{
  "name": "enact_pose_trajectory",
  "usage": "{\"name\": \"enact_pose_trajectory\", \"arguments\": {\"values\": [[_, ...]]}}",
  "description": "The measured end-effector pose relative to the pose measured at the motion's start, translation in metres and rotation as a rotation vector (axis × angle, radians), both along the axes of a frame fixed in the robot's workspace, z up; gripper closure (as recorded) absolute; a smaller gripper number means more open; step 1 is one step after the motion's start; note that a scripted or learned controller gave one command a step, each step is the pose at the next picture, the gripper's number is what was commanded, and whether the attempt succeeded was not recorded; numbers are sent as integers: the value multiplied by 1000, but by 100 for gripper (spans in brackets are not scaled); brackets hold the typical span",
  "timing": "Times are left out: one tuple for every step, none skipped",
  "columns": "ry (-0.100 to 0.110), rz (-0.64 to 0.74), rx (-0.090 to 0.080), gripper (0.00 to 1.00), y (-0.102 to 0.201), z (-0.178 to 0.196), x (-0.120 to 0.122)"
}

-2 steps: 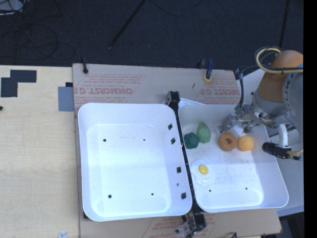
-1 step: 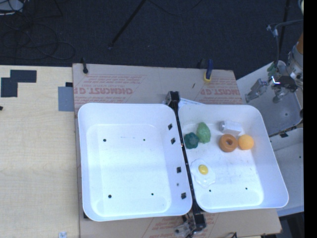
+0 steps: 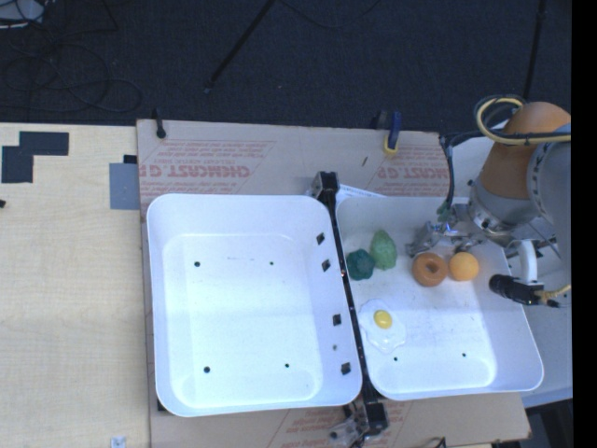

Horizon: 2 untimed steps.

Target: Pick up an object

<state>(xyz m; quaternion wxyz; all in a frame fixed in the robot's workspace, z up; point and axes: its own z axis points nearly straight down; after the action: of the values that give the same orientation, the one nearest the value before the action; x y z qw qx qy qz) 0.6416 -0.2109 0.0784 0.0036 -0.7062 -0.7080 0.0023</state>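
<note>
A pale wooden desk (image 3: 65,287) fills the left of the frame, with dark rectangular patches near its upper left. On it lies a sheet of brown cardboard (image 3: 242,161) printed with red lettering (upside down from this angle), and on the cardboard sit two shallow white bins side by side. The left bin (image 3: 177,241) takes up the centre of the frame; the right bin (image 3: 466,343) lies just beside it, the two meeting along a dark strip with black clips. A blue clamp (image 3: 393,131) grips the cardboard's top edge. Above the desk, across the top of the frame, is dark floor with loose cables.

In the right bin, towards its upper half, a green lump (image 3: 383,248) touches a darker teal lump (image 3: 360,264). To their right a brown doughnut (image 3: 429,270) sits just beside an orange ball (image 3: 464,267). Below them lies a fried-egg toy (image 3: 382,322), white with a yellow yolk.

The arm (image 3: 522,171) enters at the right edge, partly cut off. The jaws (image 3: 438,236) hang near the bin's upper edge, just above the doughnut; they are small and blurred against wiring, so I cannot tell how far open they are or whether they grip anything.
</note>
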Motion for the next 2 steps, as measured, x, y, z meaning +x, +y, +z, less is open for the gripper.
{"name": "enact_pose_trajectory", "arguments": {"values": [[-13, -2, -3, 0, -4, 103, 3], [-20, -2, -6, 0, -4, 323, -31]]}}
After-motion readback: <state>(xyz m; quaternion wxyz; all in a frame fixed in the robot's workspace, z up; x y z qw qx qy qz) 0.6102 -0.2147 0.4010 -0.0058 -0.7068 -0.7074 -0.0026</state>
